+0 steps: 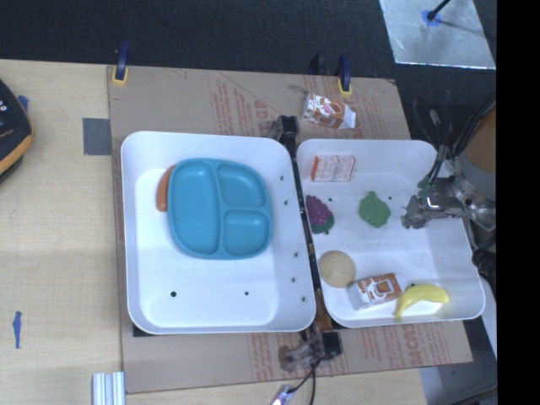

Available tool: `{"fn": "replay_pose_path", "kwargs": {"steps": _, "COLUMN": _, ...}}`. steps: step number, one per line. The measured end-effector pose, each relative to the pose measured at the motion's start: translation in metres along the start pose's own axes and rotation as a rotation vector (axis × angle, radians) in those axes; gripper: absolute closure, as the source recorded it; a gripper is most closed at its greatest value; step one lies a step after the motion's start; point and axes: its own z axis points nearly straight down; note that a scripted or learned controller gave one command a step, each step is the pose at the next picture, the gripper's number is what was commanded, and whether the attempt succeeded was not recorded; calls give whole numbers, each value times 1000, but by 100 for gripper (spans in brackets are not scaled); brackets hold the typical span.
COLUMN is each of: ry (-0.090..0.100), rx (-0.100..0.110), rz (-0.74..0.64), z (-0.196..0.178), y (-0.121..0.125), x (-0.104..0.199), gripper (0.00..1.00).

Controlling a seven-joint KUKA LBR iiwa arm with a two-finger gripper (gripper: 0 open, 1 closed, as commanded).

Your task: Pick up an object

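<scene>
Claw low over the right bin's right side, nothing visibly between its fingers.

We see the claw point(415, 212) just right of the green lump point(374, 209) in the right bin point(396, 152); whether it is spread or pressed together we cannot tell. Beyond lie the purple grapes point(319, 213), an orange-and-white carton point(332, 169), a tan round point(337, 268), a small brown-labelled box point(375, 290) and a banana point(422, 299). The left bin point(143, 226) holds a blue divided plate point(221, 207) over an orange piece point(162, 189). A wrapped packet point(328, 111) lies outside on the cardboard.
</scene>
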Motion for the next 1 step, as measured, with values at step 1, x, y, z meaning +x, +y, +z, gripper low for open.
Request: {"fn": "replay_pose_path", "kwargs": {"steps": 1, "ry": 1, "rx": 3, "rz": -3, "z": -20, "y": -7, "x": 64, "gripper": 100}}
